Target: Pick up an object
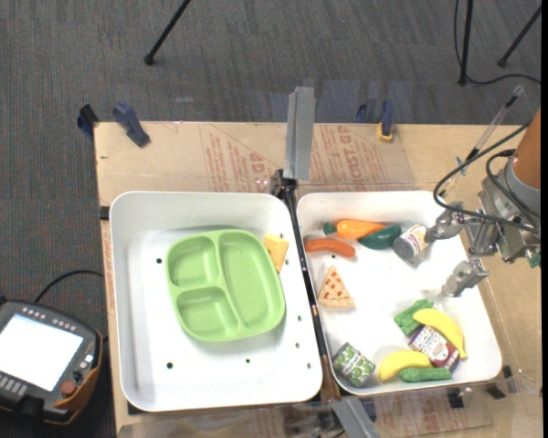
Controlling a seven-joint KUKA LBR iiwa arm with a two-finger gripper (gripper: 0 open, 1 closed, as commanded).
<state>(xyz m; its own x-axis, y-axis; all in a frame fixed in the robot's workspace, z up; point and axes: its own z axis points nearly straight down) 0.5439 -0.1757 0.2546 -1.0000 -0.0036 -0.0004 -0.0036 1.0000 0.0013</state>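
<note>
My gripper (452, 255) hangs over the right side of the right bin (384, 299), open, with nothing between its fingers. A small silver can (411, 243) lies just left of the upper finger (443, 227). Further left are an orange carrot (361, 228), a dark green vegetable (382, 238), a sausage (330, 246) and a pizza slice (334, 288). Below the gripper, at the bin's near right, lie a banana (442, 328), a second banana (400, 364), a purple packet (431, 345), a green block (409, 315) and a green can (353, 363).
The left bin (142, 336) holds a green divided plate (226, 284) and a yellow cheese wedge (276, 249) at its right wall. A grey post (300, 140) stands behind the bins' divider. A teach pendant (32, 354) lies on the floor at left.
</note>
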